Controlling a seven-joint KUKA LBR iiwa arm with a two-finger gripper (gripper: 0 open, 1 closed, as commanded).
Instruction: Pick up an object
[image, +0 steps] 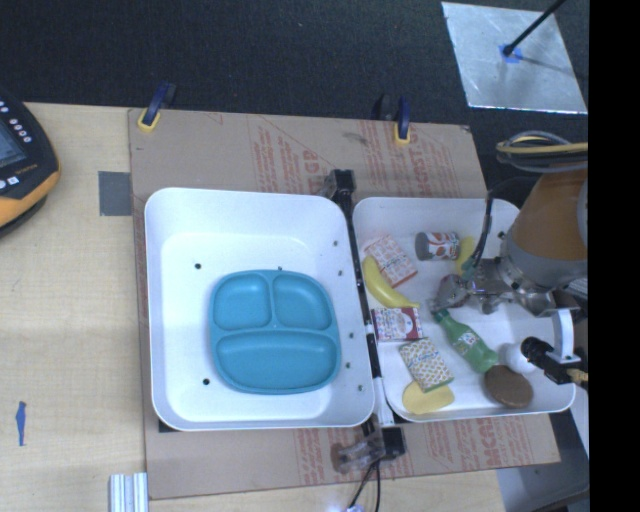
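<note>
We see two white bins side by side on a cardboard-covered worktop (250, 155). The left bin (170, 300) holds a blue divided plate (273, 331). The right bin (385, 215) carries a clutter of small things: a banana (385, 291) by its left wall, a small red-and-white packet (390, 258) overlapping it, another packet (396, 322) just below, a patterned pouch (426, 363) lying on a yellow piece (428, 400), a small can (438, 244) on its side toward the far wall, a green bottle (466, 342) lying slantwise, and a brown round thing (508, 386) at the near right corner. The arm (548, 230) enters from the right, cut off by the frame edge. Its gripper (458, 292) sits low over the bin between the can and the bottle's neck; it is blurred, and we cannot tell how it stands or whether it grips anything.
</note>
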